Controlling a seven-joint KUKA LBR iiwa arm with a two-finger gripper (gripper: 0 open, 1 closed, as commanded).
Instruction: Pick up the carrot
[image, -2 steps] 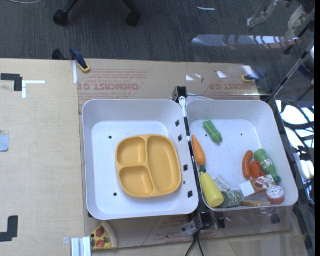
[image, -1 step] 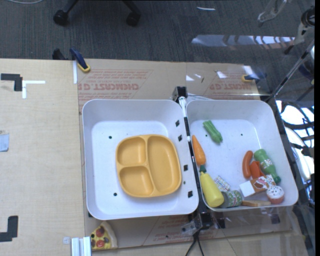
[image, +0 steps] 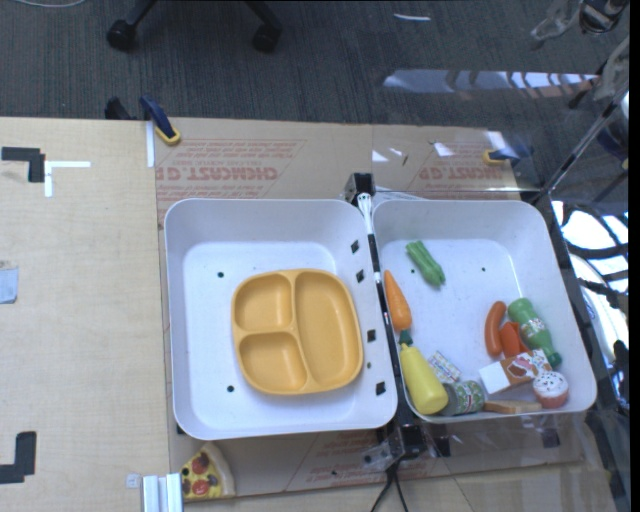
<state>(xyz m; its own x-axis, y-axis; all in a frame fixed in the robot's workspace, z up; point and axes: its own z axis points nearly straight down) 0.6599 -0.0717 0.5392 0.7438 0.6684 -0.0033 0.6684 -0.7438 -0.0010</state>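
An orange carrot (image: 397, 302) with a green stub at its lower end lies in the right bin (image: 470, 225), tight against that bin's left wall and pointing up the frame. Just below it rests a yellow bottle-shaped toy (image: 421, 380), close to the carrot's green end.
A green pepper-like toy (image: 425, 263) lies up and right of the carrot. Several toy foods crowd the right bin's lower right corner (image: 520, 355). The left bin (image: 190, 300) bears a yellow divided plate (image: 297, 330). A pizza slice toy (image: 205, 474) sits outside on the cardboard.
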